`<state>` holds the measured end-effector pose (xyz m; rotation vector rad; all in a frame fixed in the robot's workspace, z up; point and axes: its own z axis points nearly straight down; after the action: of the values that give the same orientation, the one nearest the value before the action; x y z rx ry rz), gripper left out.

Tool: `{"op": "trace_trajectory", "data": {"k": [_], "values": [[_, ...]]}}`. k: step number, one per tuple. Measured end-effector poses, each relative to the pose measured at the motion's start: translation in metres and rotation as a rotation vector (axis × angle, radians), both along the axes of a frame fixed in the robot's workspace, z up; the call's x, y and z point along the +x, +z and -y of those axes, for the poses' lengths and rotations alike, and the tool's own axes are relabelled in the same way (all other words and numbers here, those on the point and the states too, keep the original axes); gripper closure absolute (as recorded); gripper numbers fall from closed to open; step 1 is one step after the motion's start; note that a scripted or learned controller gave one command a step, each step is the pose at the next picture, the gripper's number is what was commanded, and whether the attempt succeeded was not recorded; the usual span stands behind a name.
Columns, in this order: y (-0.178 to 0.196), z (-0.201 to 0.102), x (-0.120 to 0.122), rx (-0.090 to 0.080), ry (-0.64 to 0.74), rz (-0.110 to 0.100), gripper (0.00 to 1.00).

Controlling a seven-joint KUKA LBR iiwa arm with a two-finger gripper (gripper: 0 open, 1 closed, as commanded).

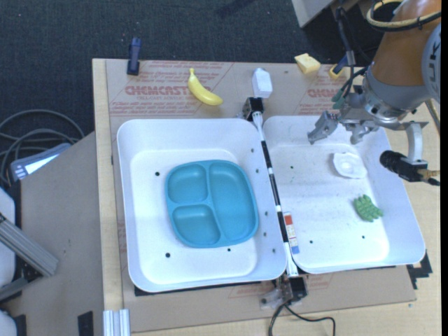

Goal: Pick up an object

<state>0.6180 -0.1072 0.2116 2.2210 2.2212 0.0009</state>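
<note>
Jaws [339,129] spread, gripping nothing, above right bin [315,243]: one white disc [347,164], one green toy [367,208]. Left bin [140,187]: one blue tray [210,203].

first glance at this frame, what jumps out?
The blue divided plate in the middle of the left bin is the loudest thing. Next is the arm's gripper, fingers spread, hanging over the top of the right bin, just above a small white object, with a green object lower right of it. A yellow banana lies on the bench behind the bins.
</note>
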Motion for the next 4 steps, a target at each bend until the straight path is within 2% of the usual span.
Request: {"op": "trace_trajectory", "data": {"k": [1,2,3,4], "values": [[-0.022,0.046,-0.01,0.0,-0.002,-0.003,0.0],[-0.08,0.085,-0.061,0.0,-0.001,-0.002,0.0],[-0.128,0.109,-0.086,0.006,0.001,-0.005,0.0],[-0.117,0.111,-0.085,0.002,-0.001,-0.001,1.0]]}}
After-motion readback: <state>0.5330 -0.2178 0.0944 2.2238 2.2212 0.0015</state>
